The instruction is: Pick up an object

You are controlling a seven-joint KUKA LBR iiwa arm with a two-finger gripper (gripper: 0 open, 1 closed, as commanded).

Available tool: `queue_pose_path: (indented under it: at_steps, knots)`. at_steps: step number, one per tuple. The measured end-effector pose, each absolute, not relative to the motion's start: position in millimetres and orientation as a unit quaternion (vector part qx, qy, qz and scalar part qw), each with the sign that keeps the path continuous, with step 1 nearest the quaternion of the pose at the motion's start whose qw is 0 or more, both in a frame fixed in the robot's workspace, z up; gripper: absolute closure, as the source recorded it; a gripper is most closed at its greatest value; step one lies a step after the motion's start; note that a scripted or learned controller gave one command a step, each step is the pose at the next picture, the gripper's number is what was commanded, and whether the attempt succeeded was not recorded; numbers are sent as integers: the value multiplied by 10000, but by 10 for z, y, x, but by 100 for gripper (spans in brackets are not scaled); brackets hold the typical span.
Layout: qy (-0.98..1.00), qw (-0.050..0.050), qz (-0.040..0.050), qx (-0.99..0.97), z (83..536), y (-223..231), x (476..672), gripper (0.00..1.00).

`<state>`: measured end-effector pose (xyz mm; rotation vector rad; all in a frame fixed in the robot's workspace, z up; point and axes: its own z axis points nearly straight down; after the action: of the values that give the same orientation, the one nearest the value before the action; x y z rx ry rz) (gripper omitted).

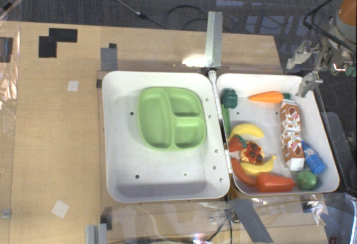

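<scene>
The right bin [330, 178] holds several toy foods: an orange carrot [266, 97], a green block [228, 98], two yellow bananas [249, 130], a red strawberry-like piece [251, 151], a red pepper [274, 182], a brown-and-white carton [290, 133], a blue bottle [313, 162] and a green lime [306, 180]. My gripper [306, 70] hangs above the bin's far right corner, open, with nothing between its fingers. It is right of and above the carrot.
The left bin [120, 125] carries a green divided tray [170, 117]. A metal post [213, 39] stands behind the seam between the bins. Black markers [56, 41] lie on the wooden bench at far left.
</scene>
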<state>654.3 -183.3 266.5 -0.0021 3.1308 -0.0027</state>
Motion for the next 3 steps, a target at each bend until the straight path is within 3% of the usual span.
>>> queue_pose_path:
  at_steps: [1,2,3]
  knots:
    - [9993,117,-15,-349,1091,-1797,6557,0]
    - [9999,58,-5,143,886,-1749,6051,0]
    - [10000,57,-9,-4,887,-2061,5702,0]
